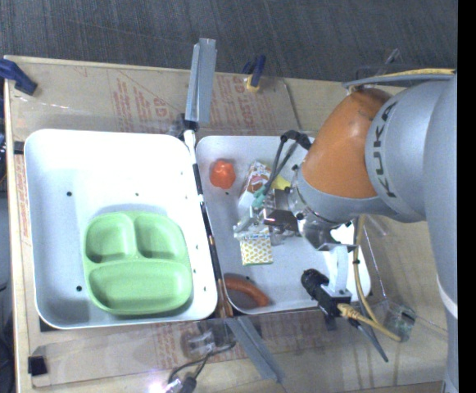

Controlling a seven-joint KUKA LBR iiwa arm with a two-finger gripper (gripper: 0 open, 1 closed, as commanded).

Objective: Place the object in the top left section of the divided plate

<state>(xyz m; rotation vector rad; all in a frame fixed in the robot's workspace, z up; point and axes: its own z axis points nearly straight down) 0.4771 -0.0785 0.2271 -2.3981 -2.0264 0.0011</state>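
The arm is reaching into the right bin (291,295) from the right; the gripper (264,218) is sitting low over a cluster of items near the bin's centre. Whether it is open or closed: cannot tell, as the wrist and clutter are masking it.

Which item is the task's object is not settled from this view. Candidates around the jaws:
- yellow patterned packet (256,252), one, lying just below the jaws, possibly touching them, roughly square, no clear long axis;
- wrapped snack packet (258,177), one, just above the jaws;
- orange-red round fruit (223,173), one, up and to the left of the jaws, apart;
- brown sausage-shaped piece (246,290), one, well below the jaws, long axis running left-right with a slight tilt.

Nothing is visibly being held.

The green divided plate (138,262), one, three sections, is lying in the left bin (57,178), well to the left of the jaws across the bin walls. Its top left section (111,237) is bare. Judgement: the grasp is not yet being confirmed; the coming carry will be running leftward and slightly down-frame.
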